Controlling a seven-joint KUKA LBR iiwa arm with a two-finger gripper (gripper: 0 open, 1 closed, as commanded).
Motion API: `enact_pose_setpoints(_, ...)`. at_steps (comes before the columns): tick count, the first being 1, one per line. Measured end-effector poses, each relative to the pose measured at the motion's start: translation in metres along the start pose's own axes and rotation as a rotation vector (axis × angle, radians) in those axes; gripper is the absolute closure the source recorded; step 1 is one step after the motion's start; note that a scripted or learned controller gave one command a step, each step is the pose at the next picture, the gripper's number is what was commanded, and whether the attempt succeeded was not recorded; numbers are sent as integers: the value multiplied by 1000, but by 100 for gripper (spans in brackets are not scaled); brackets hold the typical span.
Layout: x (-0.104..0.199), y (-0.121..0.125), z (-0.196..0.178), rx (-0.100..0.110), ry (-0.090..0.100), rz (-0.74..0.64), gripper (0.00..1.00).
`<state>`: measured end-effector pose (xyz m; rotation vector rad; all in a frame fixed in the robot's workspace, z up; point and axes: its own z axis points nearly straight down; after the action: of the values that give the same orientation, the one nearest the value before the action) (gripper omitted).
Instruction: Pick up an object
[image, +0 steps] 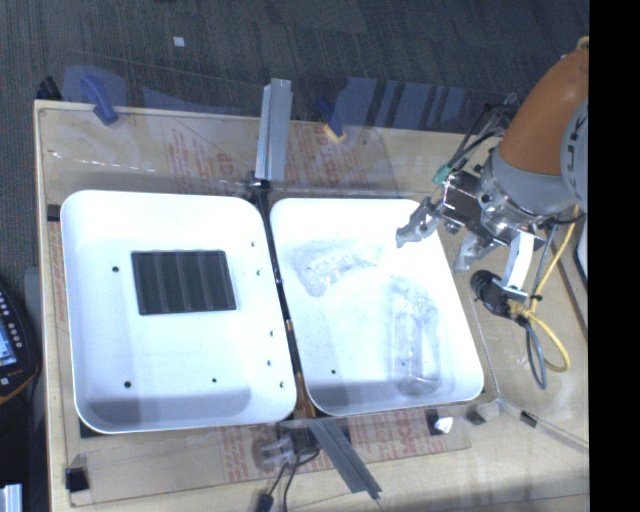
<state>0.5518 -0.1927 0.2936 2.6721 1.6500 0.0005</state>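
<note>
Found the task barely begun, with no lift made yet. Spotted the gripper (433, 250) at the upper right of the frame, over the top right corner of the right bin (350, 390), hanging from the arm (540, 130) that reached in from the right edge. Saw its fingers (410, 234) spread wide and nothing between them, so counted no object as held.

Located three things to choose from. Made out a crumpled clear wrapper (335, 265) in the upper left part of the right bin, near the gripper but apart from it. Made out a clear bottle (415, 340) lying lengthwise down the right side of that bin, below the gripper in the frame and also untouched. Noted a dark ridged block (183, 282) lying flat in the middle of the left bin (100, 330), well apart from the gripper.

Judged all the real work as left to do: choosing a target, most likely the wrapper or the bottle, lining up above it, going down, closing and raising. Expected trouble with both clear items, being hard to see against the white floor and likely slippery or flimsy in a pinch.
</note>
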Motion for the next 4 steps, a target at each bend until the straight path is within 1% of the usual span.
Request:
enact_pose_setpoints(1, -16, -18, 25, 4, 1, -77, 0)
enact_pose_setpoints(2, 35, -60, 21, 8, -1, 409, 0)
enact_pose_setpoints(3, 34, -59, 21, 8, -1, 410, 0)
enact_pose_setpoints(4, 31, -54, 93, 8, -1, 201, 0)
